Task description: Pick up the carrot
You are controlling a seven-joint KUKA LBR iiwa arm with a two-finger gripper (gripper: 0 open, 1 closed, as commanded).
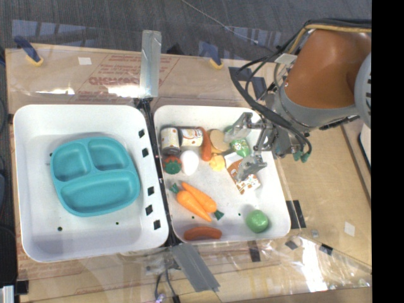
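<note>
The carrot lies in the right bin, low and left of centre. It is orange with a green stub at its lower right end, and a second orange carrot lies against it. My gripper hangs over the bin's upper right part, up and to the right of the carrots and well apart from them. Its two grey fingers stand spread, with a small green item in the gap. I cannot tell whether they touch that item.
Around the gripper lie a can, a white egg, a tomato, a yellow piece and a snack packet. A red sausage and a green ball lie near the front wall. The left bin holds a blue divided plate.
</note>
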